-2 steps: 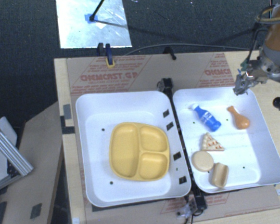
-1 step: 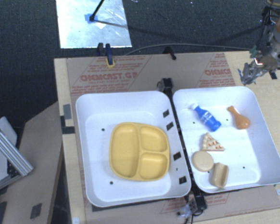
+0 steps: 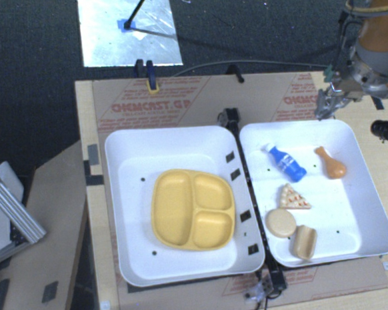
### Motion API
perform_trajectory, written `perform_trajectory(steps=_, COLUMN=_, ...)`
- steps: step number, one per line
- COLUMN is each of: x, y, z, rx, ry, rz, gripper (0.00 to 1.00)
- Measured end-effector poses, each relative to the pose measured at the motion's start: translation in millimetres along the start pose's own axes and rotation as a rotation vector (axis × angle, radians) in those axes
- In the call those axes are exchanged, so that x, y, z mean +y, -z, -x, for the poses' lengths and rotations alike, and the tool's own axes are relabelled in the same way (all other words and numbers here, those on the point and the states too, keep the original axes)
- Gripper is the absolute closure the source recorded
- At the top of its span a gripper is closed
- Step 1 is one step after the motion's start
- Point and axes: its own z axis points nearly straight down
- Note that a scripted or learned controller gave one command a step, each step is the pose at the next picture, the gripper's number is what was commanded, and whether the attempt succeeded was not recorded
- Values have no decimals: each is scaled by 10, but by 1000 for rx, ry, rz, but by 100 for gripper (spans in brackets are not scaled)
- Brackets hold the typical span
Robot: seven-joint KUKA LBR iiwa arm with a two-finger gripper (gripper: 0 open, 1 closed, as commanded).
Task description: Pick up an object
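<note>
Lying below the gripper, finger state indiscernible: blue bottle, white cap, tilted, in right bin.

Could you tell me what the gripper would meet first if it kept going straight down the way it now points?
The gripper points down at the far rim of the right bin, so it would probably meet that rim or the bench beside it first. Depth is unclear from this slanted view.
</note>
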Motion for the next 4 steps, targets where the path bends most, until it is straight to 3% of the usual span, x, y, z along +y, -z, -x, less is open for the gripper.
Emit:
perform_trajectory(steps=3, x=-102, y=-73, z=-1425, rx=1, ry=0, rz=0, gripper=100)
perform_trajectory(steps=4, x=-236, y=-294, z=-1947, rx=2, ry=1, rz=-3, gripper=100)
